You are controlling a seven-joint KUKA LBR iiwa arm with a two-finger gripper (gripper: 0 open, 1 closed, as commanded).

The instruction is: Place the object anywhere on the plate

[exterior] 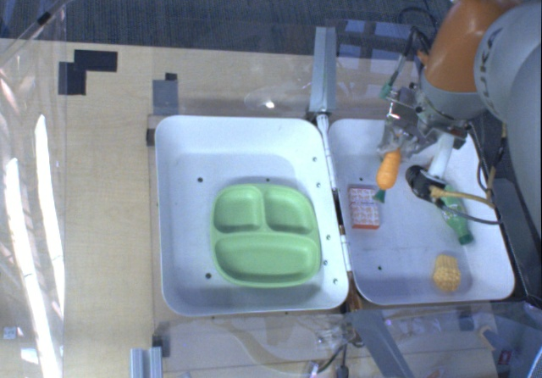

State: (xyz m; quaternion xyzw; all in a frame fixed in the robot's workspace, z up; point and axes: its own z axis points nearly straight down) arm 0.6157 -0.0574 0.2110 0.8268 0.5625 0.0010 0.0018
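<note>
A green plate (265, 233) with three compartments lies in the left white bin (182, 156). Over the upper part of the right bin (491, 283) my gripper (398, 146) points down, and its fingers are shut on the top end of an orange toy carrot (389, 169). The carrot hangs almost upright beneath the fingers, its green tip pointing down toward the bin floor. It is to the right of the divider between the bins, apart from the plate.
In the right bin a small pink and white box (365, 207) lies by the divider wall. A yellow corn cob (447, 272) sits near the front right corner, and a small green item (458, 224) lies right of centre.
</note>
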